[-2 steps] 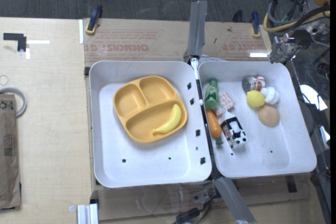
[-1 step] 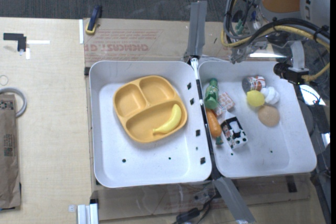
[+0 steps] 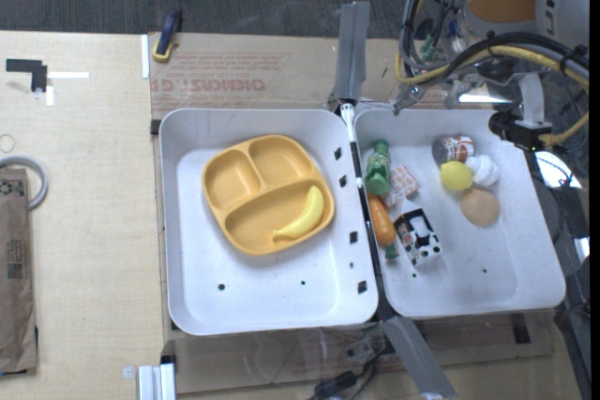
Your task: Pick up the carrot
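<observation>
Against the left wall of the right bin, the carrot lies flat, a short orange taper. A green bottle sits just beside its far end and a black-and-white box is close on its other side. That crowding is the risk: a descending gripper may strike the wall or knock the neighbours, and the smooth rounded body may roll or slip free. The gripper hangs over the bin's far edge, well apart from the carrot; whether it is wide or narrow I cannot tell.
</observation>
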`<act>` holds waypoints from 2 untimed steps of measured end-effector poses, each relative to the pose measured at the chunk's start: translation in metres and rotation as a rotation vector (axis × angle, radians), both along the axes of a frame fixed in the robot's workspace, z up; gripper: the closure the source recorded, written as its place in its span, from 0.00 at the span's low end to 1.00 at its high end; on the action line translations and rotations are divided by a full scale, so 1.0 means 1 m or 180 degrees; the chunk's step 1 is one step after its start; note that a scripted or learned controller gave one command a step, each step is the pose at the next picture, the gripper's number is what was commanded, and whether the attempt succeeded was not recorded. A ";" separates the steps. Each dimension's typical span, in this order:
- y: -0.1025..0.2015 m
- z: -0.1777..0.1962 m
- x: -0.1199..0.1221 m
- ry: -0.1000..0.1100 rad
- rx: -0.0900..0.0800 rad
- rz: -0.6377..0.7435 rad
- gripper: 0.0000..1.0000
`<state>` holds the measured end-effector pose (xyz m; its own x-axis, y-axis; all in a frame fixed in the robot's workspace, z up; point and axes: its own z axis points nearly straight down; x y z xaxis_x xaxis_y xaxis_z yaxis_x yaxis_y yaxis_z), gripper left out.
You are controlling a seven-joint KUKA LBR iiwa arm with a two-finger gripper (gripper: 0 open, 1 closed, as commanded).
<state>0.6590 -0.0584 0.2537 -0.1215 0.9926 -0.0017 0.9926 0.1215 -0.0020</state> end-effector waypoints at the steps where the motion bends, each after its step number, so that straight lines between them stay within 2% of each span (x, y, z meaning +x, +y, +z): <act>1: -0.042 -0.123 -0.049 -0.0004 0.0003 0.0606 0.00; 2: -0.052 -0.106 -0.016 -0.0012 0.0000 0.0117 0.00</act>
